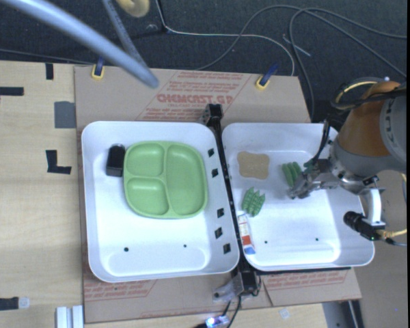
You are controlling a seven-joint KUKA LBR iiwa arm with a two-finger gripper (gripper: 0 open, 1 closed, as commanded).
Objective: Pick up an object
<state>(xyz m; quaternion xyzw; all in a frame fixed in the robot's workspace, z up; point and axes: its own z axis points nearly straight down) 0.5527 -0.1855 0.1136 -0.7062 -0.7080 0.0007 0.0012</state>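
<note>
Pincer low in the right bin, right beside a green piece.

I've got the pincer (302,186) down at the green ridged object (291,173) (touching or just beside, I cannot tell, nor whether it's clenched or released). A tan sponge (253,165) and green studded block (253,201) lie further left; the left bin (99,203) carries a green divided plate (166,180).

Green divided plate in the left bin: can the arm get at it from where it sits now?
Probably yes. The green divided plate lies face up with nothing on it; a small black object sits at its left edge. The gripper is over the right bin, so it must cross the divider.
</note>
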